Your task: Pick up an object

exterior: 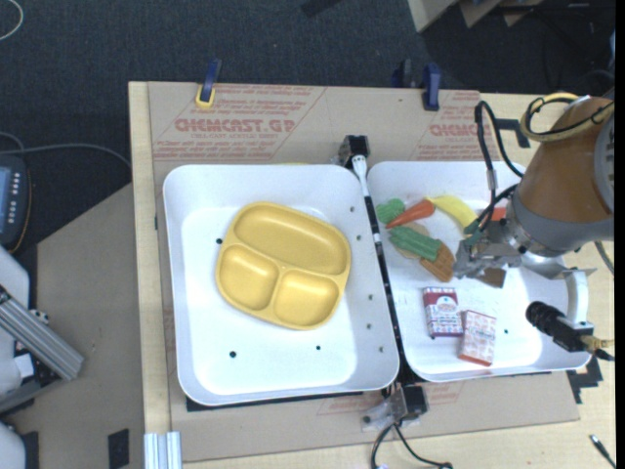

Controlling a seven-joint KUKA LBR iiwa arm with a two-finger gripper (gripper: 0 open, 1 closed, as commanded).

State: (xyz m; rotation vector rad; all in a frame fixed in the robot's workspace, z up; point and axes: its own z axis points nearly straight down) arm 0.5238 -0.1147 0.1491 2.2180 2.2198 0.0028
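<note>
In the right bin (pixel 508 355) lie several small objects: a green piece (pixel 393 210), an orange carrot (pixel 414 212), a yellow banana (pixel 452 208), a green and brown piece (pixel 423 247), and two red and white packets (pixel 441 312) (pixel 478 336). My gripper (pixel 480 261) hangs low over the bin's middle, just right of the green and brown piece and above the packets. A small brown object (pixel 493 277) sits right at its fingertips.
The left bin (pixel 195 355) holds a yellow three-compartment plate (pixel 283 264). A black clamp piece (pixel 354 149) sits at the top between the bins. The arm's grey and orange body (pixel 566 179) covers the right bin's right side.
</note>
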